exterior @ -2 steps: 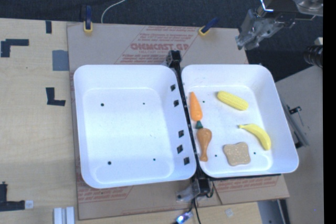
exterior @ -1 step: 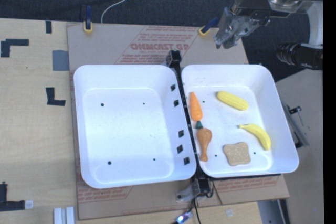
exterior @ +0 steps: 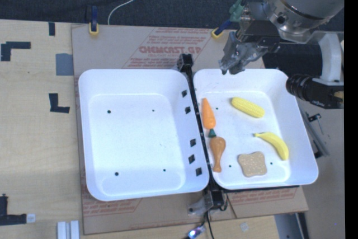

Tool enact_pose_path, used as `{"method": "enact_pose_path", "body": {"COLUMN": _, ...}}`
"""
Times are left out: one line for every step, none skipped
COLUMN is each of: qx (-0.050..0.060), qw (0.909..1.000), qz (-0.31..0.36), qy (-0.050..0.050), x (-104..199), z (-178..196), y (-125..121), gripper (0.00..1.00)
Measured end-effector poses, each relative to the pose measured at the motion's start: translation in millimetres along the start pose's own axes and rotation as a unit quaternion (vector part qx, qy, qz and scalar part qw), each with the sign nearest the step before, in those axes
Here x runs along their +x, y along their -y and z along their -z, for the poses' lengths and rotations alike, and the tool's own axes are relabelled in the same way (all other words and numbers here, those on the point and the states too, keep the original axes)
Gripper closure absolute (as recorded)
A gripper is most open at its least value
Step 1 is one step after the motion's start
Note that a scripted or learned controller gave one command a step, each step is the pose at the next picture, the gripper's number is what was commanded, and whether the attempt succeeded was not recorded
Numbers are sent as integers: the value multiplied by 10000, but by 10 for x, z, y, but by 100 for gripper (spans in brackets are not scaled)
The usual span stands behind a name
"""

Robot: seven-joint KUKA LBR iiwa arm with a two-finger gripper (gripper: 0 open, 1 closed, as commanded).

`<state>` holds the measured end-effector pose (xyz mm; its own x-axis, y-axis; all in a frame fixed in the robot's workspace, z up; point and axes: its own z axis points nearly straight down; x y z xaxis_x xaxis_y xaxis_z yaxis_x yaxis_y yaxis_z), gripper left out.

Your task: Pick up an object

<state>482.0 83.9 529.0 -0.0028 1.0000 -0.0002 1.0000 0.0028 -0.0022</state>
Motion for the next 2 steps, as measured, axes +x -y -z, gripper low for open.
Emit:
{"method": "enact_pose_path", "body": {"qx": 6, "qw": 10000, "qz": 10, "qy": 1, "x": 434, "z": -121, "y": -17, "gripper": 100}}
{"method": "enact_pose_path", "body": {"qx": -20, "qw": 10000, "qz": -9, "qy": 3, "x": 387, "z": 63, "y": -385, "gripper": 100}}
